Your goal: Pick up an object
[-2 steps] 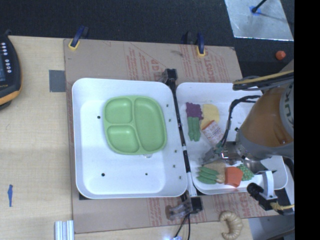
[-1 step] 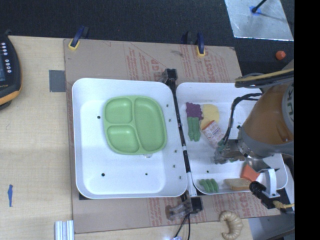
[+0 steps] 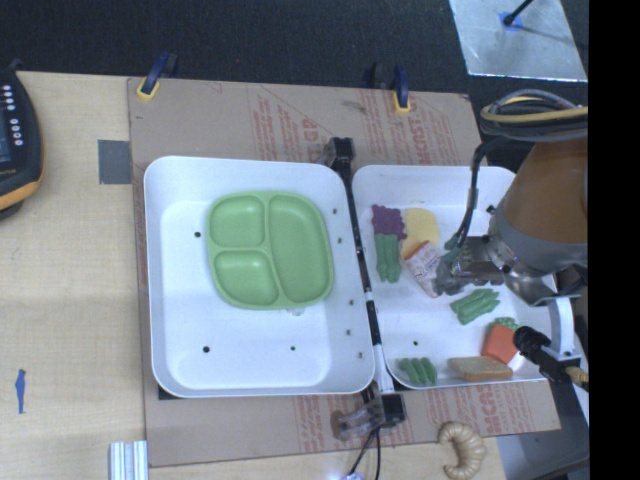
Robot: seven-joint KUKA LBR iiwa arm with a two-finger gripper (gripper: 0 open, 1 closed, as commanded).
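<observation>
The right bin [image 3: 400, 180] holds several toy foods. A purple grape bunch [image 3: 387, 220] and a yellow piece [image 3: 422, 226] lie at the back, with a green vegetable [image 3: 388, 258] in front of the grapes. A white and pink piece [image 3: 425, 265] lies mid-bin, and my gripper [image 3: 456, 274] is low in the bin against its right side. Just below the gripper sits a green pod [image 3: 473, 305]. An orange carrot [image 3: 498, 342], a tan bread slice [image 3: 478, 369] and a green pea pod [image 3: 418, 371] line the front edge.
The left bin [image 3: 180, 358] holds a green divided plate [image 3: 270, 249]. The arm's orange and grey body [image 3: 545, 203] overhangs the right bin's right side. A tan croissant toy [image 3: 465, 446] lies outside on the bench, and a black pendant [image 3: 15, 138] sits at far left.
</observation>
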